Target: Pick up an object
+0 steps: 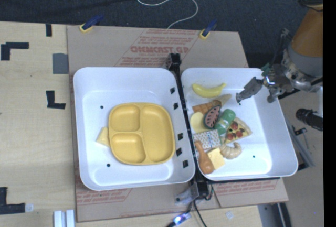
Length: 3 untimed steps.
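The right bin (262,131) holds a heap of toy food: a yellow banana (208,89), a watermelon slice (212,116), a green piece (227,120), a pizza slice (238,130), a cracker (208,140), a cheese wedge (216,158), a tan shrimp-like piece (231,151) and an orange carrot (203,160). My gripper (251,89) hangs over the bin's upper right part, right of the banana and above the pile. Nothing shows between its fingers.
The left bin (89,116) carries a yellow divided plate (142,133) with a pale yellow wedge (102,137) sticking out at its left. A black divider (181,116) runs between the bins. The arm comes in from the right edge. A white cable (168,0) lies behind.
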Tool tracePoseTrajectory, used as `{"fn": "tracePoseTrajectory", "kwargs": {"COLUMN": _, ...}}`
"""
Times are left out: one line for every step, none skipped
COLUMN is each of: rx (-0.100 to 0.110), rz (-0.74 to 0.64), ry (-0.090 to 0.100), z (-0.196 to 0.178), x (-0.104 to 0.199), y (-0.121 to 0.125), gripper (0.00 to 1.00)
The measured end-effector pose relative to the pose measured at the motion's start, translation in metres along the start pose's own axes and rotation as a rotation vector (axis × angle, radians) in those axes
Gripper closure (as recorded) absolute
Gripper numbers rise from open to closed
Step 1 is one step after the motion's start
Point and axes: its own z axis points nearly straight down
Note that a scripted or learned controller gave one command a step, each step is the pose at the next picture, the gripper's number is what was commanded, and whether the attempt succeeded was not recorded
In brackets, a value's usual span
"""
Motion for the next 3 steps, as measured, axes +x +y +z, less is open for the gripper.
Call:
{"fn": "tracePoseTrajectory", "kwargs": {"rx": -0.012, "rz": -0.003, "ry": -0.002, "z": -0.007, "x": 0.000, "y": 0.002, "gripper": 0.00}}
{"fn": "tracePoseTrajectory", "kwargs": {"rx": -0.006, "rz": -0.005, "ry": -0.001, "z": 0.052, "x": 0.008, "y": 0.009, "gripper": 0.00}}
{"fn": "tracePoseTrajectory", "kwargs": {"rx": -0.008, "rz": -0.004, "ry": -0.002, "z": 0.096, "x": 0.006, "y": 0.008, "gripper": 0.00}}
